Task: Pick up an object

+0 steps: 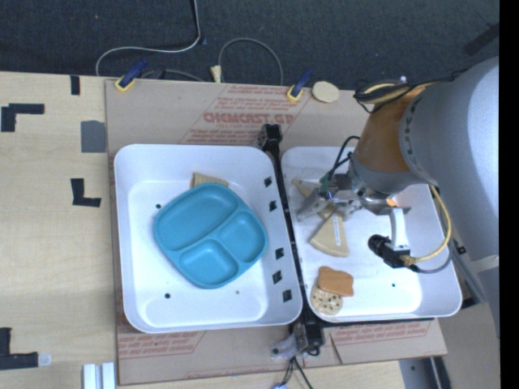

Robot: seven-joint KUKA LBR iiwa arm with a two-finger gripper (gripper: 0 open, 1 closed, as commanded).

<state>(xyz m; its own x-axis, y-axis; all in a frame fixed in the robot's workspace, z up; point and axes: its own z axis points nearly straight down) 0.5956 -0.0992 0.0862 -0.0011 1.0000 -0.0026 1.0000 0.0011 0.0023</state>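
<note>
Pincer (pixel 318 205) above cheese wedge (pixel 332 237) (right bin (pixel 430 294))

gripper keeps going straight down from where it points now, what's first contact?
Likely the tan wedge in the right bin: the gripper sits right over its upper end. Depth is unclear from this slanted view, so it could reach the bin floor beside it instead.

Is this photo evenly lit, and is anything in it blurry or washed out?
Camera view: soft, fairly even light; the white bins look bright, nearly washed out; the blue divided plate stays crisp; the arm at right looms large and soft-edged; faint shadows under the food pieces.
</note>
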